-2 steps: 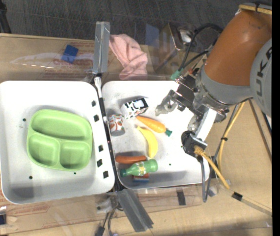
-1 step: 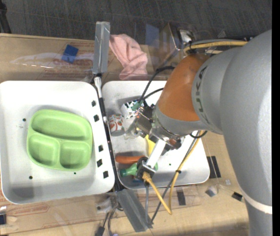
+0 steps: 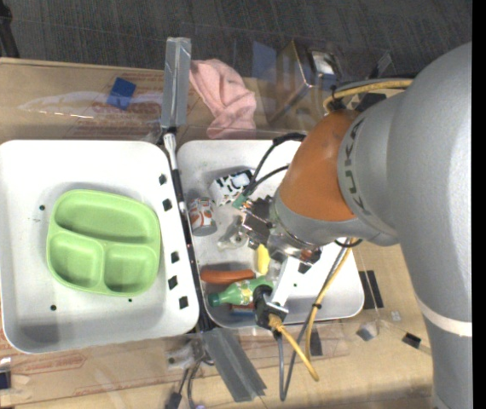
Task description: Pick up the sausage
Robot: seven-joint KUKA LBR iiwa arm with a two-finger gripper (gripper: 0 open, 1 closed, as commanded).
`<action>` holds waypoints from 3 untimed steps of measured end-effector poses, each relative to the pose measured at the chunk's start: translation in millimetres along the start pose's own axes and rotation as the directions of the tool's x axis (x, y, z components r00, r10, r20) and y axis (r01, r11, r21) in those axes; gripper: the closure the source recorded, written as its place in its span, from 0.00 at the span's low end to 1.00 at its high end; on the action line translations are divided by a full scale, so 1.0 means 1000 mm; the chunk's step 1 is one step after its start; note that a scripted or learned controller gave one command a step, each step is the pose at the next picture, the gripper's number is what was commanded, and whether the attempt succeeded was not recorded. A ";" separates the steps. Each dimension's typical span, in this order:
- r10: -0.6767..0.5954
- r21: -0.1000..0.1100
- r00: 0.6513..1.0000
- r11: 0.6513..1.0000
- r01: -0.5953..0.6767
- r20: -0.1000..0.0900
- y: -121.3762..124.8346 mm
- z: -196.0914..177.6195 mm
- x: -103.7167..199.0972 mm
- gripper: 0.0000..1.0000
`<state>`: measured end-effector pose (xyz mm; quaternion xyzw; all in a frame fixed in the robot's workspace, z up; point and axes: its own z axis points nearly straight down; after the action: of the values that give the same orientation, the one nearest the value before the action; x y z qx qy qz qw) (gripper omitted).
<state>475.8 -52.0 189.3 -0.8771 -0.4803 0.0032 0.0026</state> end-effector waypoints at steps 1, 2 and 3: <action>-0.005 0.002 1.000 1.000 0.005 0.002 0.001 -0.008 0.000 1.00; -0.012 0.006 1.000 1.000 0.012 0.005 0.001 -0.016 0.001 1.00; -0.018 0.010 1.000 1.000 0.018 0.008 0.002 -0.024 0.001 1.00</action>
<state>478.1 -51.7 213.1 -0.8728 -0.4880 0.0093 0.0051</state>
